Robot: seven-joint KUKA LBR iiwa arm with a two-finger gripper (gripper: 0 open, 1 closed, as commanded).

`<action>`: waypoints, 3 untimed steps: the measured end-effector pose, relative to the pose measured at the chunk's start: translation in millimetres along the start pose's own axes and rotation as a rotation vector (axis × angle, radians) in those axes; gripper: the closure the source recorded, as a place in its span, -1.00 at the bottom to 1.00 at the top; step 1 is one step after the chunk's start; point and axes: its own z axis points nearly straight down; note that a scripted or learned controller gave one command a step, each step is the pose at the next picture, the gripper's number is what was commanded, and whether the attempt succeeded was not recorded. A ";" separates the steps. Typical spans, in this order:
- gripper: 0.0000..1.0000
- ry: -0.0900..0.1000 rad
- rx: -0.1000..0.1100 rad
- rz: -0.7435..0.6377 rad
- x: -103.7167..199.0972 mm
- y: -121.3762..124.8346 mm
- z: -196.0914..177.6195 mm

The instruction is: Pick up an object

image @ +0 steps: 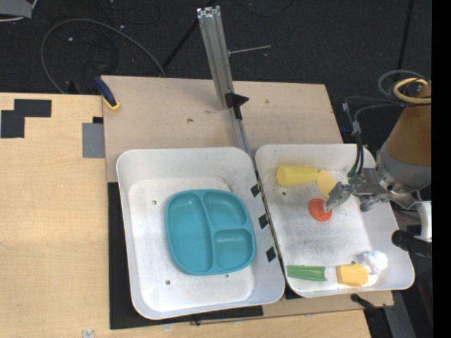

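In the right bin [310, 259] lie a yellow bottle-shaped toy [301, 176] at the back, a small red object [320, 211] in the middle, and a green piece [306, 273] and a yellow-and-white toy [359, 272] at the front. My gripper [334, 197] hangs low over the right bin, just right of the red object and at the yellow toy's right end. Nothing shows between its fingers. The left bin [141, 189] holds a teal divided plate [210, 231].
An upright metal post [218, 55] stands behind the bins. The grey arm with its orange band [412, 136] reaches in from the right. Cables lie on the dark floor beyond the bench. A wooden board [49, 210] flanks the left bin.
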 end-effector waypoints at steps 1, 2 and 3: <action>-1.00 0.002 0.007 0.001 -2.3 -8.3 61.3; -1.00 0.000 -0.003 0.000 -3.3 -7.1 85.4; 1.00 0.001 0.004 0.004 -3.7 -9.0 79.0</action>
